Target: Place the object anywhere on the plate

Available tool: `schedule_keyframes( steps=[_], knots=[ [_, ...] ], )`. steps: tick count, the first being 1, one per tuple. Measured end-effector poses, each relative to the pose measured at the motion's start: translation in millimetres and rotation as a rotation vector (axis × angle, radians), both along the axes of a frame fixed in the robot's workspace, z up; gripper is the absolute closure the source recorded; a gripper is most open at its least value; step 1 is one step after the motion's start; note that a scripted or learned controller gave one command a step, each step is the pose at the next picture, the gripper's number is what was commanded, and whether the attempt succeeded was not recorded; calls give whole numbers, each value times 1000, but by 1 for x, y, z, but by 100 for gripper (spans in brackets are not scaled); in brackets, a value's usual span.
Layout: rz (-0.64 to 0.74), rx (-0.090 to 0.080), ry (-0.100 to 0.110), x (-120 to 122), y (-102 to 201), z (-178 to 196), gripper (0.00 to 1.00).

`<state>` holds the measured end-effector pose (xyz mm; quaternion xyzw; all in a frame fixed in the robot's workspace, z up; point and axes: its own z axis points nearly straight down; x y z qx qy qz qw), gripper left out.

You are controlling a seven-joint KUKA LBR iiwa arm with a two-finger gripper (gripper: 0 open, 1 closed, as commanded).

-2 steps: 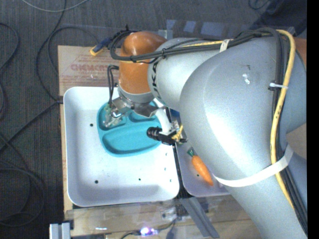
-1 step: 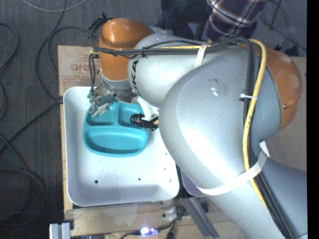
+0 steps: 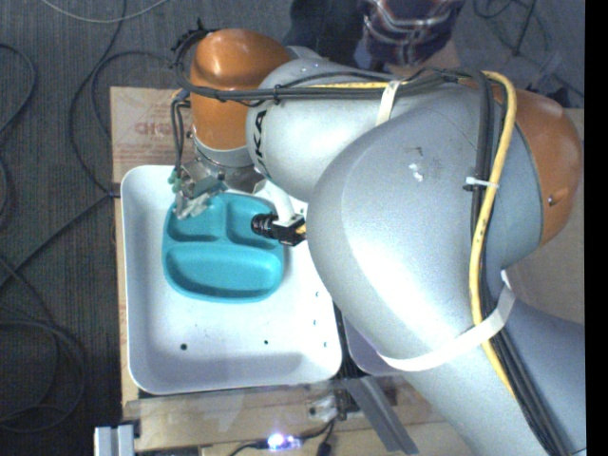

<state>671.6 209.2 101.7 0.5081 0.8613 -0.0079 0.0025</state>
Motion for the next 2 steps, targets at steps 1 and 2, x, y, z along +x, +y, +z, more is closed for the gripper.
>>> schedule_keyframes(
  steps=[1,2],
  knots=[
    [192,17,-1,-57,-72,26,100],
    [131,16,-2,-21,-8,61,100]
  ],
)
